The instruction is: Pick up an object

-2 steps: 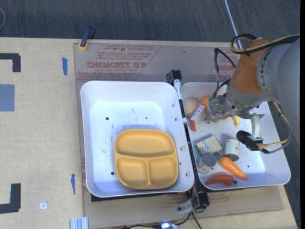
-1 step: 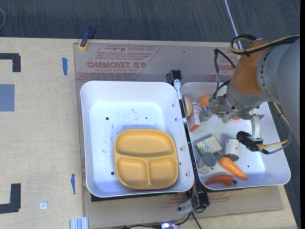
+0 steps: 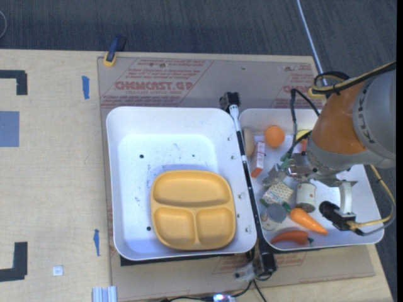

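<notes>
— Where is your pincer?

— My pincer [image 3: 291, 168] hangs low in the right bin [image 3: 371, 238], among the clutter. Whether it is spread or pinching, I cannot tell.

— What lies around it?

— An orange ball [image 3: 274, 136] at eleven o'clock, a carrot [image 3: 307, 220] at five. At nine o'clock, the left bin [image 3: 126, 143] bears a yellow divided tray [image 3: 193, 207].
</notes>
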`<state>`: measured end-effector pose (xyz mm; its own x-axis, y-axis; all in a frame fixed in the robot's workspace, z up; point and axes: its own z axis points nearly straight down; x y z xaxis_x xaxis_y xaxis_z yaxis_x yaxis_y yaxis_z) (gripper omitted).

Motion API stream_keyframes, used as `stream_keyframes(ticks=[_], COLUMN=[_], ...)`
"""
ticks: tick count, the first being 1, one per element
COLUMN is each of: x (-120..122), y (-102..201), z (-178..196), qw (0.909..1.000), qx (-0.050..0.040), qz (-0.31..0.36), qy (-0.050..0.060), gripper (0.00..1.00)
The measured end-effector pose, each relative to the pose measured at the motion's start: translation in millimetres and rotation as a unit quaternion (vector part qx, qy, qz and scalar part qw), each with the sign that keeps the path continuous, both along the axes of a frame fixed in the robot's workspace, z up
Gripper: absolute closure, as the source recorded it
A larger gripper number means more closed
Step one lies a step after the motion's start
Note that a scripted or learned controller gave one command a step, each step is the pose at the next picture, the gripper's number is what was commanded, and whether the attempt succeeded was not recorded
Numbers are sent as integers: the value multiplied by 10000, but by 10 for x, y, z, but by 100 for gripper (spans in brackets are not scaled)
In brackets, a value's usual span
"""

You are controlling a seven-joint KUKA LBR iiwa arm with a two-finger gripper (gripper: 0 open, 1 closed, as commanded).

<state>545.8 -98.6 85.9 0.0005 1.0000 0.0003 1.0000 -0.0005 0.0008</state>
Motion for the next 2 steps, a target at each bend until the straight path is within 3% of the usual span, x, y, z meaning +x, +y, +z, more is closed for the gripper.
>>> stream_keyframes(ticks=[1,2], x=[-264,-326], y=[31,32], z=[4,6], qw=[10000,10000], qx=[-5,-6], qz=[2,2], qy=[-24,-30], gripper=[0,0])
